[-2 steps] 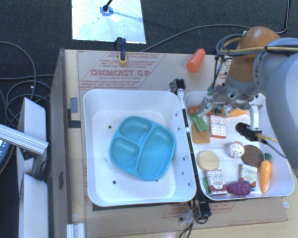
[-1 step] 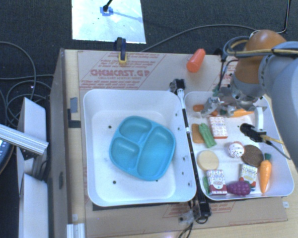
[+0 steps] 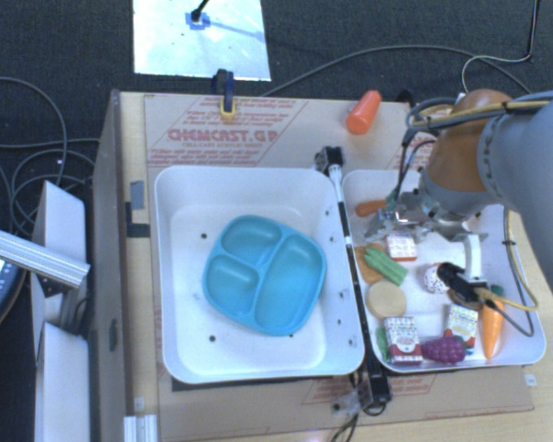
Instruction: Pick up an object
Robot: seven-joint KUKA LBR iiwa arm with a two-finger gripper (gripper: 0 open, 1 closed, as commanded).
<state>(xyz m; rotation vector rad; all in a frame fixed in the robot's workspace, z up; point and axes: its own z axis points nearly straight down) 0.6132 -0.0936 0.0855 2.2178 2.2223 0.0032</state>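
The right bin (image 3: 535,343) holds several toy foods. Among them are an orange piece (image 3: 369,207), a small red-and-white carton (image 3: 402,247), a green vegetable (image 3: 383,265) and a tan round biscuit (image 3: 385,299). Nearer the front lie another carton (image 3: 403,337), purple grapes (image 3: 445,349), a third carton (image 3: 462,322) and a carrot (image 3: 490,330). My gripper (image 3: 401,217) hangs low over the bin's back left part, just above the small carton and beside the orange piece. The wrist hides what lies under it.
The left bin (image 3: 180,247) holds a blue divided plate (image 3: 264,273). An orange cylinder (image 3: 363,111) lies on the cardboard behind the bins. A black rail (image 3: 346,238) separates the two bins. Cables trail behind the right bin.
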